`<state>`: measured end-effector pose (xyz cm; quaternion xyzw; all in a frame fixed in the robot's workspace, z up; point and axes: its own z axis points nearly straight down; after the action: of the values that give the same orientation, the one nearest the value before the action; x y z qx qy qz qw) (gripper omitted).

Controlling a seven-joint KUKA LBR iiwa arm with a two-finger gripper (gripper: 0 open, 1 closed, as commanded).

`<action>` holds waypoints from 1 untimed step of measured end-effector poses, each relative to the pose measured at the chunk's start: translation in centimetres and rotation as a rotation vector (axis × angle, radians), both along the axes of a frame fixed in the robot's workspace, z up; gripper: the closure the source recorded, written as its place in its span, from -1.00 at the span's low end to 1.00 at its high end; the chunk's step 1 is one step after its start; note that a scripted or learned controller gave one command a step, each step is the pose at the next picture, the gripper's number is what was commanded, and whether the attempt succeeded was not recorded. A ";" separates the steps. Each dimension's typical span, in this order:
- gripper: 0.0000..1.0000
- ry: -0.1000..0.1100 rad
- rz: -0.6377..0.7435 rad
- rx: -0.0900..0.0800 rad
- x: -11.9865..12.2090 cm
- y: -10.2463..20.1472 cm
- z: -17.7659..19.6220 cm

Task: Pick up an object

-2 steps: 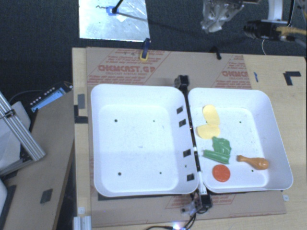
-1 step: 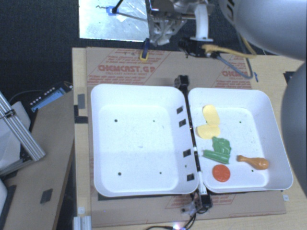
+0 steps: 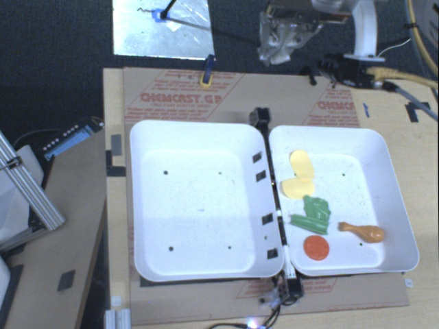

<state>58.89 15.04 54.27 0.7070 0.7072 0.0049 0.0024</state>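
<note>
Objects in the right bin (image 3: 394, 177) — two yellow, one green, one orange-brown, one red

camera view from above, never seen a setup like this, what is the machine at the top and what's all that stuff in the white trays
You are looking down at a slant from one fixed camera. The grey machine at the top is a robot arm; its gripper hangs high above the bench, holding nothing. Below sit two shallow white bins, the left bin and the right bin. The right one holds small toys: a pale yellow piece, a green piece, a red disc and an orange drumstick shape. The arm's job is picking one up.
</note>
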 end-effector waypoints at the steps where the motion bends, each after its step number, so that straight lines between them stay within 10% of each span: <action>1: 1.00 0.007 -0.015 -0.009 7.8 -16.7 -0.9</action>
<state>66.73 -1.62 53.37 0.7122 0.7020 -0.0011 0.0031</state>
